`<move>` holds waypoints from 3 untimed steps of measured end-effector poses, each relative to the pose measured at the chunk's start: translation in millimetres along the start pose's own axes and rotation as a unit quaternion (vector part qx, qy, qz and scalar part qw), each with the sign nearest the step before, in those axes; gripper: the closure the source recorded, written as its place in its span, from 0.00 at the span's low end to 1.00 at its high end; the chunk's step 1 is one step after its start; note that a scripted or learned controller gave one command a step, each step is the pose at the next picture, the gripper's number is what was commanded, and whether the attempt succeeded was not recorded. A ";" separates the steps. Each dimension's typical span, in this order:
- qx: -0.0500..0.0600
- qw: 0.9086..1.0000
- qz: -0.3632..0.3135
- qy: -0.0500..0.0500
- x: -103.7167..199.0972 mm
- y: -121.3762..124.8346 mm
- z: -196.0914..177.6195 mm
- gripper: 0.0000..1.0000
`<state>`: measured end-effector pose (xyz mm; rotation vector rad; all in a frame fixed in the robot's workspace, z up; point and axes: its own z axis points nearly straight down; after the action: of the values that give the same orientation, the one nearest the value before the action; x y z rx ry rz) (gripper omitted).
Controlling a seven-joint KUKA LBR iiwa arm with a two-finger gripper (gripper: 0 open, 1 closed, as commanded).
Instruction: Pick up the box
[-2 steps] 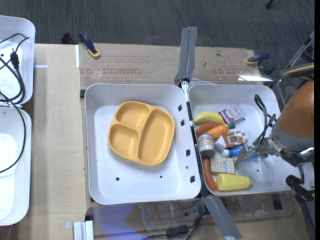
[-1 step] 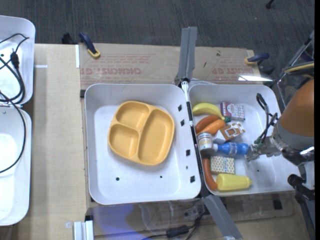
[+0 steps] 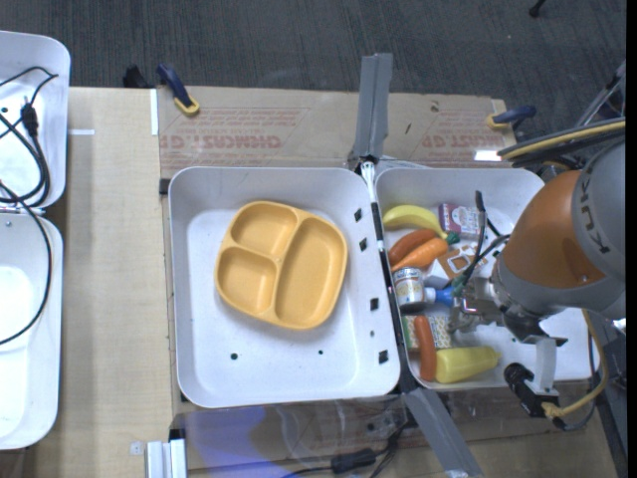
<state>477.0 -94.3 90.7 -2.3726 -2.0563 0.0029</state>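
Note:
In the right bin (image 3: 518,179), a small maroon-and-white box (image 3: 457,216) lies near the back, just right of a banana (image 3: 410,216). A second small carton with orange and white print (image 3: 459,260) lies below it, partly under cables. My gripper (image 3: 466,305) reaches in from the right and hangs low over the middle of that bin, between the carton and a yellow bottle (image 3: 465,363). The orange band of the arm (image 3: 552,242) covers the bin's right half. No object shows between the gripper's tips.
An orange carrot (image 3: 418,251), a small can (image 3: 409,288) and a red sausage (image 3: 425,347) crowd the right bin's left side. The left bin (image 3: 194,287) holds a yellow divided plate (image 3: 283,264). A grey divider bar (image 3: 374,108) stands behind the bins.

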 end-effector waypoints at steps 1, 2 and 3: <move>0.000 1.000 0.006 0.000 -4.8 0.4 0.1 1.00; 0.000 1.000 0.006 0.000 -5.5 0.5 0.0 0.00; 0.001 1.000 0.017 -0.001 15.1 92.9 0.1 0.00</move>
<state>571.2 -92.6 90.4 -2.4070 -2.0166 0.0065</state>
